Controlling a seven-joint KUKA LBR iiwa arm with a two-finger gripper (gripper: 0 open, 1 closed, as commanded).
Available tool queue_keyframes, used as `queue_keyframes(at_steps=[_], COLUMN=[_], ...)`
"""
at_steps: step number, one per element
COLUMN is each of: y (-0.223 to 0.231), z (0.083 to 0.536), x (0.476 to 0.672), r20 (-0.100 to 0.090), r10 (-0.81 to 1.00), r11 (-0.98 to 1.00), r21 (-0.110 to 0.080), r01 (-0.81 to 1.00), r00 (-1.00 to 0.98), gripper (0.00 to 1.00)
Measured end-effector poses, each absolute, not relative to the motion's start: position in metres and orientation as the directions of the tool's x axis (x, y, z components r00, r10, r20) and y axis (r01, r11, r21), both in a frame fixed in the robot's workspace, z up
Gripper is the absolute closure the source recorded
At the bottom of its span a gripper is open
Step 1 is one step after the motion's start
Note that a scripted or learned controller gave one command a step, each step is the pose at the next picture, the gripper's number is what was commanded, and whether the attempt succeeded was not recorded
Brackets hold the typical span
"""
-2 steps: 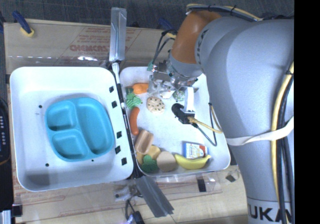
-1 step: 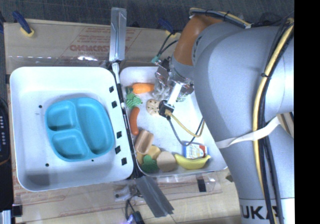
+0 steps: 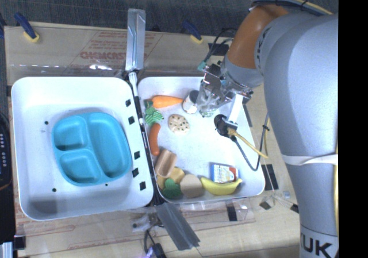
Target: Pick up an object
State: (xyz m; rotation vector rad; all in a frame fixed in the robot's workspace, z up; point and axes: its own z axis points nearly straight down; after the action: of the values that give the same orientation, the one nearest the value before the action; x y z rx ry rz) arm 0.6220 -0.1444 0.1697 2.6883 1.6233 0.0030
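at the near rim of the right bin (image 3: 253, 162) lie a banana (image 3: 219, 185), a small blue-and-red box (image 3: 223, 172) and a green piece (image 3: 171, 189). mid-bin sits a cookie (image 3: 178, 123). farther back lies a carrot (image 3: 167, 101), with the tool (image 3: 208, 100) just beside it; i cannot tell its grip. the left bin (image 3: 29, 136) holds a blue tray (image 3: 91, 147).

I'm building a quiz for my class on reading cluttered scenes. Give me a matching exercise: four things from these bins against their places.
Things:
1. blue three-compartment plastic tray
2. orange toy carrot
3. yellow toy banana
4. round chocolate-chip cookie

Places:
A. near front edge of right bin
B. left bin
C. middle of right bin, below carrot
D. far end of right bin

Pairs: 1-B, 2-D, 3-A, 4-C
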Motion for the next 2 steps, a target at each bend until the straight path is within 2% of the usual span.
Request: queue_keyframes(at_steps=[1, 2], y=[-0.095, -0.116], z=[0.089, 0.090], x=[0.646, 0.593], r20=[-0.003, -0.005], r10=[0.769, 0.477], r11=[-0.639, -0.879], r21=[-0.009, -0.008], r01=[0.769, 0.477], r00=[0.639, 0.879], gripper=[1.00, 1.00])
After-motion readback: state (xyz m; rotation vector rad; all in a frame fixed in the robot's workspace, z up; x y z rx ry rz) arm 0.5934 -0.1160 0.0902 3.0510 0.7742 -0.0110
